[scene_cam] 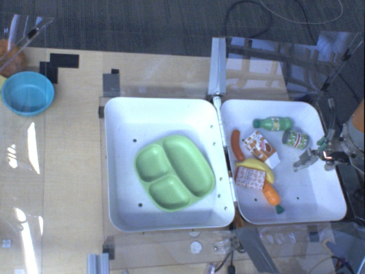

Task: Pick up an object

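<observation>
My two-finger gripper hangs over the right edge of the right shallow white bin; whether it is open or shut I cannot tell. Nothing sits in it. Just beside it, to its upper left, lies the small green can, with the green plastic bottle beyond. The yellow banana and orange carrot lie further left.

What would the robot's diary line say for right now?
gripper: over right bin, right edge, holding nothing | nearest: green can | bottle, banana, carrot: untouched | left bin: green tray
</observation>
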### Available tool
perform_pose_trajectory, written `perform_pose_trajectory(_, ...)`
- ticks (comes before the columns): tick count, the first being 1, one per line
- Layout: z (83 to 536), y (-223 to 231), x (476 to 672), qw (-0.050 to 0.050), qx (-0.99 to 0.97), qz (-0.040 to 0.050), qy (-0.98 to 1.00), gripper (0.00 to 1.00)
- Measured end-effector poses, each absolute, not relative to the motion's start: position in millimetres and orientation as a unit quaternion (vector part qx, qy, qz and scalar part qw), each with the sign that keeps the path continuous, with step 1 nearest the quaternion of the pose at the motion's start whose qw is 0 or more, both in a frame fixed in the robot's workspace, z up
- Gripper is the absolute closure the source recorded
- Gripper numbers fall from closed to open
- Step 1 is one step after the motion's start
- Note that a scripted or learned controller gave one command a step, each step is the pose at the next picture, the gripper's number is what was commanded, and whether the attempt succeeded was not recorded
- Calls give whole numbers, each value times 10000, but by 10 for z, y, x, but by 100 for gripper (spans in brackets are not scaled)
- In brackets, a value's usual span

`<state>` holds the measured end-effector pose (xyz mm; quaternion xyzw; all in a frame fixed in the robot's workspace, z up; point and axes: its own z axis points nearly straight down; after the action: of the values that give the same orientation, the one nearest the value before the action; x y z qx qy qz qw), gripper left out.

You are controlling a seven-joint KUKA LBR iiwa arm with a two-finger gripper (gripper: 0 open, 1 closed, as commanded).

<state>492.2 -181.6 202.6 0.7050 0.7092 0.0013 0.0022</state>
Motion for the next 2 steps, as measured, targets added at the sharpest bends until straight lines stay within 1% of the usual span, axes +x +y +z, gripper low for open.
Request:
perform_pose_trajectory(1,1078,-1278,5543,12,6847,13,7288,0)
perform_pose_trajectory(2,872,-1389,6431,27,6915,17,7223,0)
